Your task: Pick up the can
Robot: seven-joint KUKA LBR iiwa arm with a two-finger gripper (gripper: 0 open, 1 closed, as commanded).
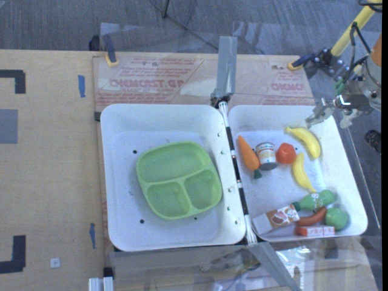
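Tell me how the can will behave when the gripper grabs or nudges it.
The can looks small and rigid, so probably light and firm to squeeze. Its round side may roll if tipped. Wedged between the carrot and tomato, a nudge likely shifts them.

Light is even and fairly bright, diffuse from overhead, with no hard-edged shadows anywhere. The gripper (pixel 330 109) at the upper right reads soft and slightly smeared, its metal parts washed pale against the right bin (pixel 351 180) just below it. Left of the gripper, the left bin (pixel 115 138) is close to overexposed along its rim, and the green tray (pixel 179 179) casts only a faint shadow. The clear sheet below the gripper, along the bottom edge, shows hazy reflections. Overall sharpness is modest; small labels left of the gripper, on the cardboard (pixel 157 80), are blurred but partly legible. The carpet above is dimmer.
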